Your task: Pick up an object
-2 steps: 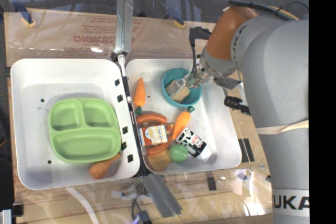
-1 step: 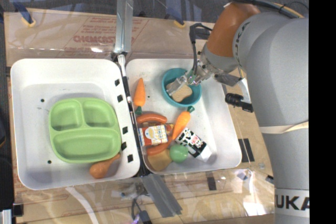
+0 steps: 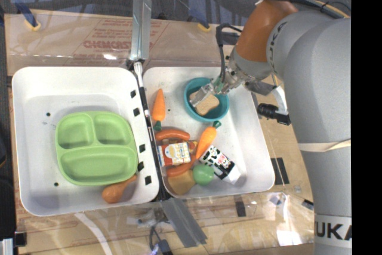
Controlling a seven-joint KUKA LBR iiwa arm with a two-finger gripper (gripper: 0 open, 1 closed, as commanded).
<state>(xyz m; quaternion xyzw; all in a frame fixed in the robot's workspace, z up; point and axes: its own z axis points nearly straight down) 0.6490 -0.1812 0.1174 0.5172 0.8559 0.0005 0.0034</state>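
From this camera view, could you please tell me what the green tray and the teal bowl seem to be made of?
Green tray: probably moulded plastic, matte; uniform colour, rounded dividers between its three sections.
Teal bowl: likely plastic too, slightly glossy; even colour, thin smooth rim. Neither is certain from the view.

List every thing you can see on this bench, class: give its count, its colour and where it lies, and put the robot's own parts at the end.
Bins: 2, white, side by side on the bench.
Divided plate: 1, green, in the left bin.
Drumstick-like piece: 1, orange-brown, left bin, near edge below the plate.
Bowl: 1, teal, far part of the right bin.
Tan chunk: 1, in the bowl.
Carrots: 2, orange, right bin, one by the divider, one mid-bin.
Sausage: 1, orange-red, right bin.
Labelled packet: 1, orange, beneath the sausage.
Cow-patterned carton: 1, black and white, right bin.
Round green item: 1, beside the carton.
Gripper: 1, over the bowl.
Arm: 1, grey with orange band, from the right.
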